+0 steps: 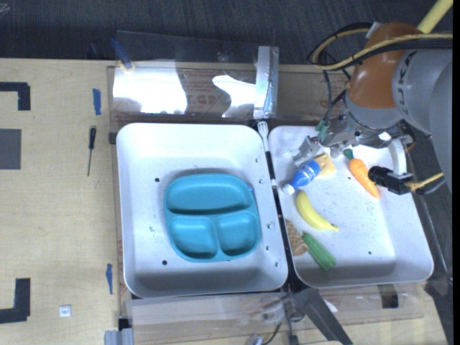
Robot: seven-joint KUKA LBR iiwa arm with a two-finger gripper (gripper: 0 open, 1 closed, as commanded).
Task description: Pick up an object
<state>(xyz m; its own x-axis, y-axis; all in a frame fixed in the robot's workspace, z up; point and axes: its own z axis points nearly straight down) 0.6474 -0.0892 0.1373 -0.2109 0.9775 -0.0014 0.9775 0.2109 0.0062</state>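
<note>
Arm: our end effector [316, 144] hangs at the right bin's [402, 261] upper left, above a blue bottle [305, 176]; whether it grips, we cannot tell.
Targets: banana [314, 213], carrot [362, 176], green item [318, 251] lie nearby.
Advice: we should descend centred on one object.
Surface: wooden tabletop [54, 214]; left bin [140, 261] holds a blue tray [210, 215].

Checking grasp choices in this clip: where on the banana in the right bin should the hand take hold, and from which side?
Grip the banana across its middle, coming from straight above. It lies flat on the floor of the right bin, curved, running from upper left to lower right, with bare floor along both long sides at mid-length. Its lower end lies near the green item, so that end is probably more crowded.
</note>
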